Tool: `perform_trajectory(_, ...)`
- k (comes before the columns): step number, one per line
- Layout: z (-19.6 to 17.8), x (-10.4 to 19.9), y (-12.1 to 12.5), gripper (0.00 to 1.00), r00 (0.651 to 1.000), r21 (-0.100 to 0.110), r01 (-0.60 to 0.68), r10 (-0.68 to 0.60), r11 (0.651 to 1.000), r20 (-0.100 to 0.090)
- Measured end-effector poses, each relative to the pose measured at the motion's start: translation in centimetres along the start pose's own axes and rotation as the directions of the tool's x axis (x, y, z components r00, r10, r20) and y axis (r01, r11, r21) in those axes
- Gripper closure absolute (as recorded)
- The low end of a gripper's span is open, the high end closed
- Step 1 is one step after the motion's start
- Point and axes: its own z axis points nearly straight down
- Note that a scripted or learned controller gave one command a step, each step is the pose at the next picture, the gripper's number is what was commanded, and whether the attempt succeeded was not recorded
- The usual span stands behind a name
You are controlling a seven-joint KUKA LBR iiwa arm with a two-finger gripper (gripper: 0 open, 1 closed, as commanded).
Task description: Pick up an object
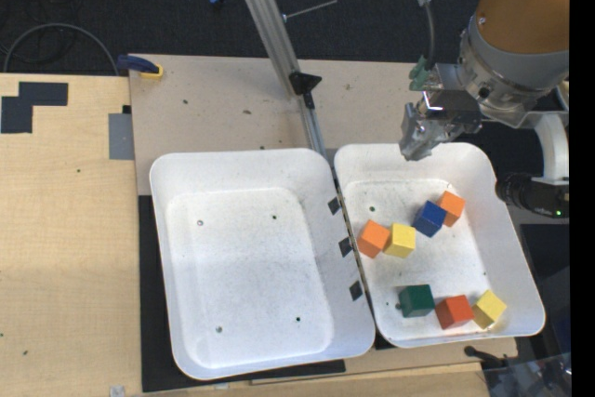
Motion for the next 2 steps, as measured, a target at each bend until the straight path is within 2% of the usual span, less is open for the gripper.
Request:
perform_trajectory(1, -2.9, 3.0, 1.5, 1.00, 1.000, -0.003, -0.004, 0.004, 1.000, 0.001)
perform_trajectory(2, 1.7, 4.4, 9.2, 1.00, 1.000, 0.004, -0.003, 0.003, 1.000, 0.003)
